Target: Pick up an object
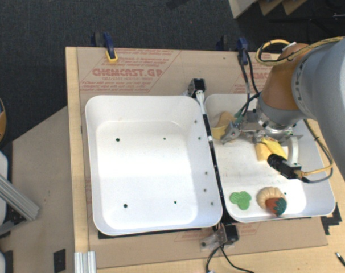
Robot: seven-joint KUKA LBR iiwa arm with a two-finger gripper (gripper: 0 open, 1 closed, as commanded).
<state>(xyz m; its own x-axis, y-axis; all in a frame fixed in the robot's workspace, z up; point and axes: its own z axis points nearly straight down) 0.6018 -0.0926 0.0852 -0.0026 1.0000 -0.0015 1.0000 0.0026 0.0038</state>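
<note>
The arm (309,78) reaches in from 3 o'clock and hangs low over the right bin (315,206), its orange band above the wrist. The claw (232,131) points toward 9 o'clock, near the bin's left wall, and its tips sit right beside a tan piece (224,120) and a yellow piece (218,132) at the bin's 10 o'clock corner. Whether the claw is wide or narrow I cannot tell; the tips are too small and dark against the clutter, and nothing can be seen gripped between them. Other candidates lie in the same bin: a yellow block (270,149) just under the wrist, a green thing (240,198) at 7 o'clock, and a round tan-and-teal toy (273,200) next to it at 6 o'clock. The left bin (104,110) bears no objects. To do the step well, I judge the claw should settle on one piece, not straddle two: the tan and yellow pieces touch or nearly touch, and they lie close to the wall, so a crooked descent could pinch the rim or push both away. Centring over the chosen piece, coming down straight, and closing before any lift looks the safest course. The cable (312,177) trailing at 4 o'clock should be kept from sweeping the yellow block.
</note>
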